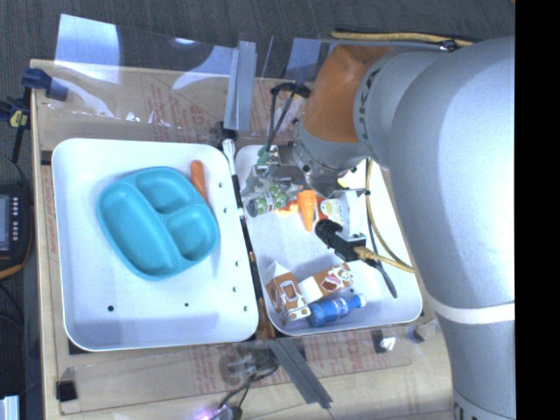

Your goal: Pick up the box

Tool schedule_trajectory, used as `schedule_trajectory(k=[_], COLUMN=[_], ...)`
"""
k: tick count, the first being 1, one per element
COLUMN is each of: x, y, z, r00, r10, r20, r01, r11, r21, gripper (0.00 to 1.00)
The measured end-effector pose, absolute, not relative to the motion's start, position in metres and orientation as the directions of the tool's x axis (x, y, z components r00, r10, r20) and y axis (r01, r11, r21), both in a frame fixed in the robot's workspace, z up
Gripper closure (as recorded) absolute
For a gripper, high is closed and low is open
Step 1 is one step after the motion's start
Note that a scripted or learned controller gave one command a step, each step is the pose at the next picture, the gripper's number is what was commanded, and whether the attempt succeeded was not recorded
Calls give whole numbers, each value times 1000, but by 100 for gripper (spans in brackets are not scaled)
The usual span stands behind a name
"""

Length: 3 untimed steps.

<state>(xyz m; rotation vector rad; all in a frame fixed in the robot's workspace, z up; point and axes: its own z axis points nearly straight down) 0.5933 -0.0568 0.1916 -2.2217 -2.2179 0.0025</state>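
A small brown and orange box (286,294) lies near the front of the right bin (398,309), with a white corner sticking up at its left. My gripper (265,185) is low over the bin's far left corner, well behind the box and apart from it. Under the gripper sit small objects, one of them green (285,202), and the wrist hides part of that corner. Nothing can be seen between the gripper and the box.
Next to the box lie a brown packet (334,280) and a blue bottle (336,309). An orange piece (306,208) and a white item with a red label (337,209) sit by the wrist. The left bin (87,313) holds a blue divided plate (157,220) and a carrot (199,180).
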Motion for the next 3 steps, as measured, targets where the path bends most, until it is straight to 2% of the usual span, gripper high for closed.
schedule_trajectory(k=[1,2,3], x=[538,476,490], y=[-21,16,-9], z=[191,191,205], r00=[-96,-96,87], r10=[995,995,996], r20=[2,1,-2], r01=[995,995,996], r11=[96,96,-87], r21=[-5,-6,-5], gripper=[100,100,100])
